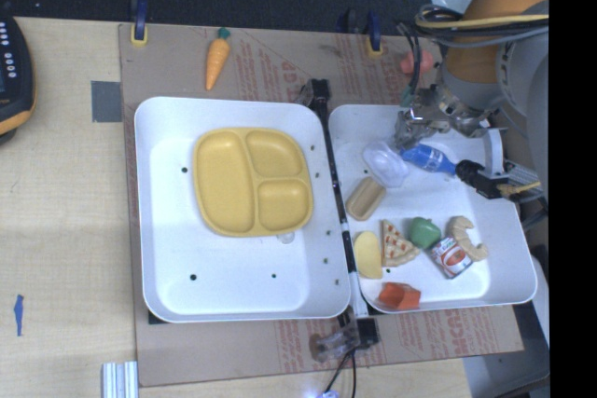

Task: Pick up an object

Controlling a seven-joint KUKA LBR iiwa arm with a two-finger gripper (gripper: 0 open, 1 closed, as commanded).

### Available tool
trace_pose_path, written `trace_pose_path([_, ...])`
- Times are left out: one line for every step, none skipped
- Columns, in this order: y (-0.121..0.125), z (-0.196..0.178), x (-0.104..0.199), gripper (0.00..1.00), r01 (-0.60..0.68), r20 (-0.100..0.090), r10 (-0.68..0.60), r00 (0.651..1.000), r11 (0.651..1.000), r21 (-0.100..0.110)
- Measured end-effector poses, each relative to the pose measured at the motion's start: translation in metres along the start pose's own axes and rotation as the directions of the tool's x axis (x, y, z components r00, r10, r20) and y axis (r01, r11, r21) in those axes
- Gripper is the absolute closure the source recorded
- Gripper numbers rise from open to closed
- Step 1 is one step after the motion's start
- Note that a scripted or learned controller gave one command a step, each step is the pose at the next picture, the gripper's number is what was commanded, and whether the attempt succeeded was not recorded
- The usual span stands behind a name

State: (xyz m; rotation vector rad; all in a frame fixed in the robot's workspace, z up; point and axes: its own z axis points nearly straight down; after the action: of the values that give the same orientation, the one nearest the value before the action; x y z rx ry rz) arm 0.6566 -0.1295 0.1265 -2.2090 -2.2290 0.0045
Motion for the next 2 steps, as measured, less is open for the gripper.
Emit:
trace_pose_path([-0.037,-0.069,0.090,1.00,0.003,-0.002,-0.003,1.000,1.000,-0.003])
trace_pose_path([-0.074,-0.066,0.003,1.00,-0.013,0.002,0.013,1.000,1.000,0.002])
